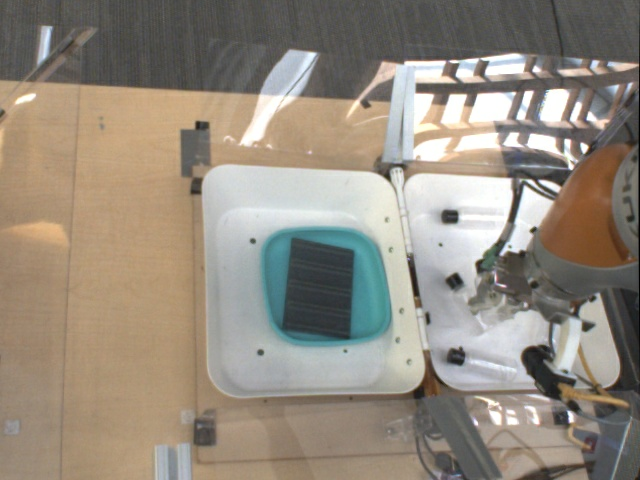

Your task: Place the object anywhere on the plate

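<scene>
Bench surface (100,268) of pale wood filled most of the frame, bearing two shallow white bins side by side. Largest on it was the left bin (230,348), centre of frame, and within it sat a teal plate (375,288) with rounded corners. On that plate lay the object, a dark ribbed rectangular slab (319,288), flat and wholly inside the plate's rim, slightly tilted from square. Judged from this, the placing looked done, with nothing left but for the arm to clear away. The right bin (440,258) at centre right held a few small dark bits on its floor. Over it hung the arm (590,228), its orange band at the frame's right edge, wrist pointing leftward and down. The gripper (497,290) hovered over the right bin, well apart from the plate; whether it was spread or closed could not be told, and nothing showed in its grasp.
</scene>
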`<state>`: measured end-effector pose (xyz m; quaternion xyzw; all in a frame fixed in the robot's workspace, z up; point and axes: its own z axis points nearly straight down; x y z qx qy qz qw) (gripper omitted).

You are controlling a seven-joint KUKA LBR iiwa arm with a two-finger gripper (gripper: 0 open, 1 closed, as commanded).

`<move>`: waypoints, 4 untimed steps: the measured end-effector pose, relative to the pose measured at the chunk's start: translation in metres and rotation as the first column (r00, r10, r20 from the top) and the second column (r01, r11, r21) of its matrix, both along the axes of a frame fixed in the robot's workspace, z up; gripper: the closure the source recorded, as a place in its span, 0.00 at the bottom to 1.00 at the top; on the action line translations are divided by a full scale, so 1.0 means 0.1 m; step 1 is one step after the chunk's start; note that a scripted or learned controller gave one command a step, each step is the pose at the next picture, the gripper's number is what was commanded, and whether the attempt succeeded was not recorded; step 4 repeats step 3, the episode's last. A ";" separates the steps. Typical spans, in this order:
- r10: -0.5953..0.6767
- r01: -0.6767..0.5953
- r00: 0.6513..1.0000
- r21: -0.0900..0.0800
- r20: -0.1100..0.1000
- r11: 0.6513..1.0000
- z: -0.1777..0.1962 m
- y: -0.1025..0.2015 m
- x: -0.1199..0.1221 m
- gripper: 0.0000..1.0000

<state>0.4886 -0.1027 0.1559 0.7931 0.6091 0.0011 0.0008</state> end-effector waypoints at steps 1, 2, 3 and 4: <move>0.194 -0.194 0.981 0.000 0.003 0.981 0.29 0.87 0.50 1.00; 0.321 -0.321 0.947 0.000 0.003 0.947 0.29 1.94 0.68 1.00; 0.321 -0.321 0.947 -0.001 0.003 0.947 0.29 1.94 0.68 0.00; 0.321 -0.321 0.947 -0.001 0.003 0.947 0.29 1.94 0.68 0.00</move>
